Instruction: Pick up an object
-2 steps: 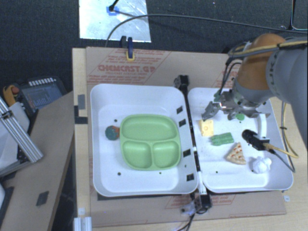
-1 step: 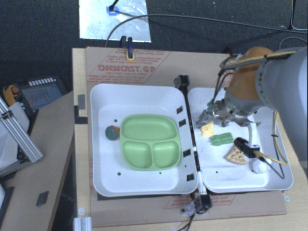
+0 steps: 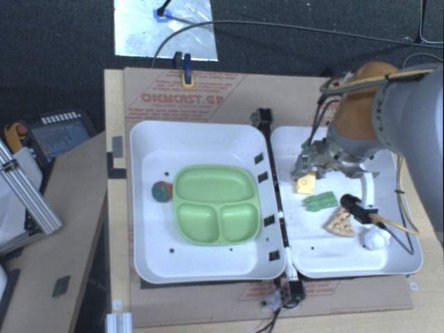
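Nearest you, along the front of the surface, two white bins sit side by side. In the right bin, a white lump lies closest to the front wall. A pizza slice lies just beside it, to its left. Behind the slice is a green piece, and a little further back a yellow block rests on the bin floor.

The fingers hang right over that yellow block, at its far edge. You cannot tell whether they are released or clenched, or whether they touch the block. You see nothing lifted off the floor. The grey arm reaches in from the right, with its orange band above the bin's far half.

In the left bin you see a green divided tray near the middle. A small round ball sits just beside the tray's left edge.

Further back, a printed cardboard sheet runs under both bins, and a blue and yellow clamp grips its far edge. Beyond that a shiny sheet lies on the dark floor.
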You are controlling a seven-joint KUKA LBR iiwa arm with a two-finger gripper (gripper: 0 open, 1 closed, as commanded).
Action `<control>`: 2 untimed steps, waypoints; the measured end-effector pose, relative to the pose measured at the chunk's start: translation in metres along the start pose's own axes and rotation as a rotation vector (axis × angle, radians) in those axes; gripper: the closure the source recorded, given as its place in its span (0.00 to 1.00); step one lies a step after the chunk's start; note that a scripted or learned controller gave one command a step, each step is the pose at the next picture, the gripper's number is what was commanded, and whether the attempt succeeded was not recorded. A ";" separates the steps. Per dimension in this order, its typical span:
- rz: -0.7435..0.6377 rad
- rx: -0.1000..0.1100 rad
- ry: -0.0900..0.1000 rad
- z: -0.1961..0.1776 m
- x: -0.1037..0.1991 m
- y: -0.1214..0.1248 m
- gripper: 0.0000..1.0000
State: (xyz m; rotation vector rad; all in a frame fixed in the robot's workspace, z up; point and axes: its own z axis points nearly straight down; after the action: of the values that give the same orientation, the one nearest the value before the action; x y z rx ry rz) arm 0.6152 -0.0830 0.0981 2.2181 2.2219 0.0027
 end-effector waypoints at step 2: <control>-0.003 -0.006 -0.001 -0.128 -0.004 0.008 1.00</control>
State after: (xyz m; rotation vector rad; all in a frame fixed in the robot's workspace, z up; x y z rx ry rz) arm 0.6230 -0.0867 0.2257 2.2120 2.2216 0.0079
